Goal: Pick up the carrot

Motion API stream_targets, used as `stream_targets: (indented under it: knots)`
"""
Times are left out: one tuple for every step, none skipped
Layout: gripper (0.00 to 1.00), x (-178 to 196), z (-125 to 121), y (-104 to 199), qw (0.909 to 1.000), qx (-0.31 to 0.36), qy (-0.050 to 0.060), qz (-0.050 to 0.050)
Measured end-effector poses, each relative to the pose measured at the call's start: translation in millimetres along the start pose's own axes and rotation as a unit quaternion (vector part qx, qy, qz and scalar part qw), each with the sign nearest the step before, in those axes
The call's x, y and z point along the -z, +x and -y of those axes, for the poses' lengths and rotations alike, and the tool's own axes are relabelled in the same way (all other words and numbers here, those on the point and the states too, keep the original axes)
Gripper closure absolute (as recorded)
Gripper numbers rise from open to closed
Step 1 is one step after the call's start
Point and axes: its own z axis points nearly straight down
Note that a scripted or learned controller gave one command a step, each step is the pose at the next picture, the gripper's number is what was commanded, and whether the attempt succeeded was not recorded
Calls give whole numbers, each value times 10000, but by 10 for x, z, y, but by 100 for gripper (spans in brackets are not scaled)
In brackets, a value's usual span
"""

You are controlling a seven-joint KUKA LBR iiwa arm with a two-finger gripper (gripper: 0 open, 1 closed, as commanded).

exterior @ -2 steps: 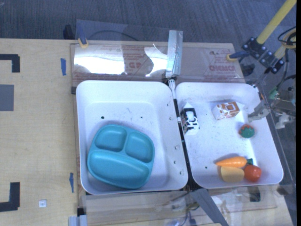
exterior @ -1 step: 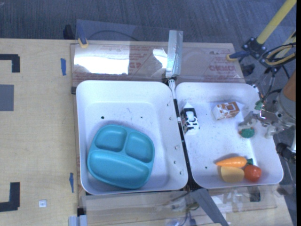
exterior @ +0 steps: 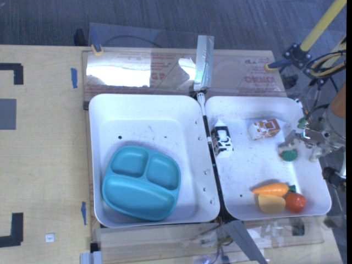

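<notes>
Smooth plastics on a pale wooden counter

The two shallow white plastic bins look smooth and faintly glossy; the teal divided plastic plate has a soft sheen; the small orange plastic carrot looks smooth; the light wooden counter is matt; the clear plastic sheet behind shines.

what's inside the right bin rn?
Right bin: carrot lying on a yellow piece, tomato beside them, small carton, black-and-white item, green piece. The carrot covers the yellow piece's top edge.
</notes>
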Motion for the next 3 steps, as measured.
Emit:
stream_targets:
  knots:
    - [0, -33, 59, -19, 9998, -141, -160, -10]
    - [0, -46, 81, -28, 9996, -184, -211, -17]
    - [0, -66, 116, -41, 9996, 28, -263, -7]
